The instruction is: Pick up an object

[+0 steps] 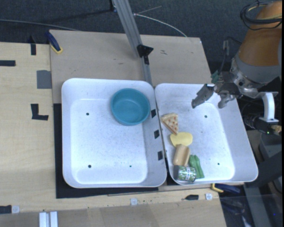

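Observation:
My gripper [212, 99] hangs over the upper right part of the right bin [227, 141], its two dark fingers spread apart with nothing between them. Below and left of it, along the bin's left side, lie a tan cracker-like wedge [170, 122], a yellow piece [181, 139], a tan cylinder [181, 154], a green item [196, 166] and a small can [185, 174]. A blue bowl [130, 106] sits in the upper part of the left bin [85, 141].
A grey metal pole [130, 25] slants down to the gap between the bins. The bench around the bins carries black tape marks and a blue-yellow clip [54, 42] at the upper left.

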Action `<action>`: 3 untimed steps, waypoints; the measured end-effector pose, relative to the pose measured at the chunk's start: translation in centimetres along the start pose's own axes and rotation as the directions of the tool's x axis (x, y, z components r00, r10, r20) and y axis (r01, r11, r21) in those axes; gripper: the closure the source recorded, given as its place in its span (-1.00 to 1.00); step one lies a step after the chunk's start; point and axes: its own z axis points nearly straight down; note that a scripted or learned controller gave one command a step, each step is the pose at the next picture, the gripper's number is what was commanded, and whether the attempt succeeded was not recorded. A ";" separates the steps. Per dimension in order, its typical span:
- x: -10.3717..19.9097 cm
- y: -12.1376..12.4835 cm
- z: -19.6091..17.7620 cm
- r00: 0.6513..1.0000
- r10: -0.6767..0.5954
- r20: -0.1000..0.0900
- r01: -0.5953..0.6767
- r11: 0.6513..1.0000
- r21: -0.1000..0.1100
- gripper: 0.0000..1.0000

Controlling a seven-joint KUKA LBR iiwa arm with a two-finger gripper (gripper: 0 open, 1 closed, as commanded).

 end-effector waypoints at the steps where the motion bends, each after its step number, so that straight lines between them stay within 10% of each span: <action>1: -0.2 0.0 4.4 1.000 0.002 0.001 -0.002 1.000 0.004 -1.00; 3: 1.2 0.1 14.3 1.000 0.001 0.000 -0.001 1.000 0.005 -1.00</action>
